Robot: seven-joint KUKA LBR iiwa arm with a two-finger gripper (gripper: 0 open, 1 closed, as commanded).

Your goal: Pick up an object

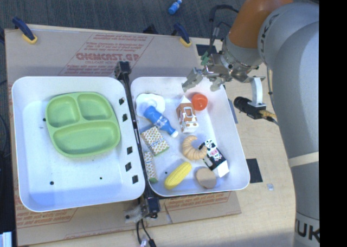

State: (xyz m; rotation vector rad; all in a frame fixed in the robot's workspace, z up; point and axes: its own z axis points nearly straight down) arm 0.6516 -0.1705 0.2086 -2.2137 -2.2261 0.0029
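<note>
Honestly, nothing's picked up yet as far as I can see. My gripper (205,76) hangs over the far rim of the right bin (238,156), fingers spread apart with nothing between them, so the whole grab is still to do.

Closest candidate is the orange ball (199,101), just below the gripper and a bit toward me, touching or nearly touching the little orange-and-white carton (187,118). Further from the gripper sit the blue bottle (158,118), a white cup (150,101), a patterned packet (155,141), a pretzel-looking ring (191,147), the cow-print carton (215,157), a yellow corn cob (178,175) and a tan lump (205,177).

My guess is crowding's the headache: ball and carton sit tight together, and the bin wall is right under the gripper. The left bin (24,186), well away, holds the green divided plate (83,123).
</note>
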